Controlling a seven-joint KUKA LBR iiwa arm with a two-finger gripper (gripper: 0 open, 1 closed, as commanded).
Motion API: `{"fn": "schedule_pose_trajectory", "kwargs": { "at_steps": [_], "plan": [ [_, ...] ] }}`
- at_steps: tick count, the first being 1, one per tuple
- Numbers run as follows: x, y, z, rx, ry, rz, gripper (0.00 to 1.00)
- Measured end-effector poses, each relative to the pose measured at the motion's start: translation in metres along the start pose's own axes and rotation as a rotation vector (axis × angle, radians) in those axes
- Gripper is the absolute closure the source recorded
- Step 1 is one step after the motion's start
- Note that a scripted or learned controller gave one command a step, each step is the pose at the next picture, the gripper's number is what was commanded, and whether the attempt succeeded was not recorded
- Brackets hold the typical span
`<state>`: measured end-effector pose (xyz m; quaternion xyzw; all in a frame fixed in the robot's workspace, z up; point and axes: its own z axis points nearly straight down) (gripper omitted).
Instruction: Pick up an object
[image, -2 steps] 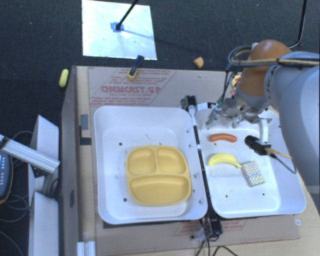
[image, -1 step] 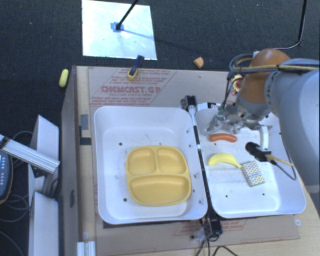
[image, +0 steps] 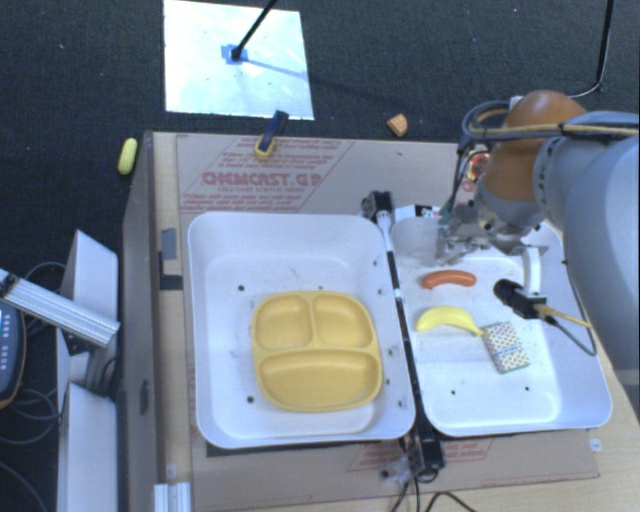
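My hand hangs just beyond the orange sausage, banana on its near side. Clenched or released, I cannot tell.

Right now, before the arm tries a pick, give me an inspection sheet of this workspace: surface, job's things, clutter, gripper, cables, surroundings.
Surface: cardboard-covered bench bearing a left bin and a right bin side by side.
Job's things: in the right bin, an orange sausage, a banana and, close beside it, a patterned block; in the left bin, a yellow divided plate.
Clutter: a yellow-and-blue tool at the bench's far edge.
Gripper: the gripper is at the right bin's far end, just beyond the sausage.
Cables: a black cable far right; dark cables at left.
Surroundings: dark carpet with a pale sheet, a yellow piece and a small brown block.
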<state>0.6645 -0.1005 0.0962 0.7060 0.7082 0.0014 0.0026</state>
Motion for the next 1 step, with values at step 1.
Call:
{"fn": "schedule_pose_trajectory", "kwargs": {
  "at_steps": [1],
  "plan": [
    [0.0, -0.0001, 0.0002, 0.0, 0.0, 0.0, 0.0]
  ]
}}
